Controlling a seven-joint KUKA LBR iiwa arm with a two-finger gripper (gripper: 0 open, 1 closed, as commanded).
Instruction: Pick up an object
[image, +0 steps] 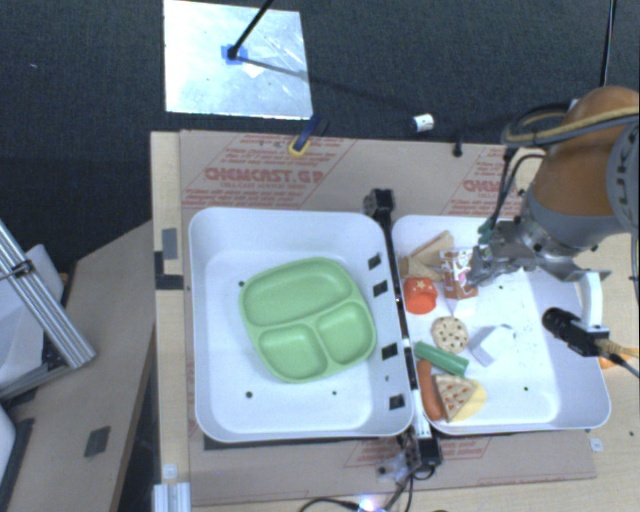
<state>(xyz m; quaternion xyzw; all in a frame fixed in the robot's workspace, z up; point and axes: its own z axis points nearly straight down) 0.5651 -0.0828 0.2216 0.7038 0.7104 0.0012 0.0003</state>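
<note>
My gripper (468, 266) hangs low over the upper left part of the right bin (560, 385). Right under its tip is a small red and white object (458, 281); whether the gripper holds it is unclear. A tan bread slice (430, 249) lies just left of the gripper and a red tomato (420, 294) just below left. Further toward the front lie a speckled cookie (450, 333), a white block (484, 346), a green stick (440, 357), an orange sausage (429, 389) and a pizza slice (462, 396).
The left bin (215, 300) holds a green divided plate (305, 318). A black divider with clips (392, 300) runs between the bins. The arm's black attachment (568, 331) overhangs the right bin's right side. A silver sheet (238, 60) lies beyond the bench.
</note>
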